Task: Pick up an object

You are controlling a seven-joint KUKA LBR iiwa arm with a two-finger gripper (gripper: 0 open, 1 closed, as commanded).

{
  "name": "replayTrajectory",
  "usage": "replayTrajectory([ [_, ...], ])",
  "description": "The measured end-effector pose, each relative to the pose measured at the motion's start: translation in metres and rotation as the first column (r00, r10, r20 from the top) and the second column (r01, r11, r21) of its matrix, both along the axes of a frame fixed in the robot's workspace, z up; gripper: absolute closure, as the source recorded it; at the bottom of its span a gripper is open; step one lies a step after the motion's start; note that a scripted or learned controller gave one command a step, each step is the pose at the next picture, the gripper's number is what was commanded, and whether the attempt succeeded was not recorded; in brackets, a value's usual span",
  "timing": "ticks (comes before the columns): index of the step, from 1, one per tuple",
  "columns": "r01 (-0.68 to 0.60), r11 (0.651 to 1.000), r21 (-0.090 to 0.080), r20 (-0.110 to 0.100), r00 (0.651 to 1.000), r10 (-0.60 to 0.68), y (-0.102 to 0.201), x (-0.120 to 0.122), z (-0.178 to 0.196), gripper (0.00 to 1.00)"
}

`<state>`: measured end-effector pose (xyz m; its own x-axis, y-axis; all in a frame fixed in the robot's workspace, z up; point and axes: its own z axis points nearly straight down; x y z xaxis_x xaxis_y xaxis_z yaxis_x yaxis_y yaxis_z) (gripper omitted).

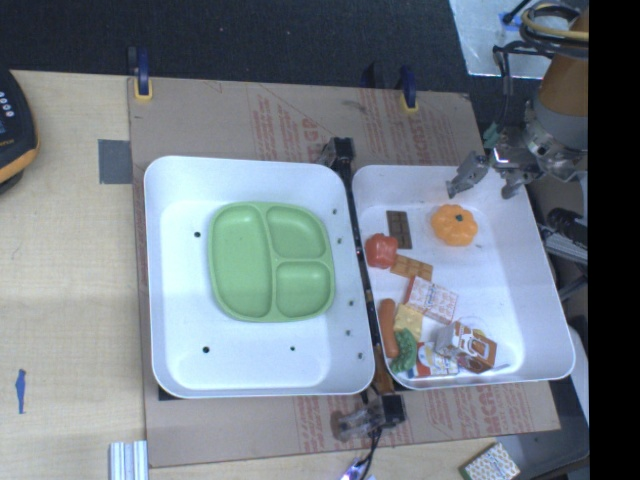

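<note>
The right bin holds an orange pumpkin-like toy, a red tomato-like toy, a dark brown bar, an orange sausage-shaped toy, a green piece and several small printed packets. My gripper hangs over the bin's far right corner, above and to the right of the pumpkin toy. Its two fingers are spread apart with nothing between them.
The left bin carries a green divided plate. Both bins rest on brown cardboard held by clamps. A dark device lies at the far left edge of the bench.
</note>
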<state>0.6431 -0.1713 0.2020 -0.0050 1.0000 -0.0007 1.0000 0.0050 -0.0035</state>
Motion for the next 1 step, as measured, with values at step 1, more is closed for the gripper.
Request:
replayTrajectory([
  [1,0.000,1.000,0.000,-0.007,1.000,0.000,-0.0130,-0.0055,-0.1165,0.00],
])
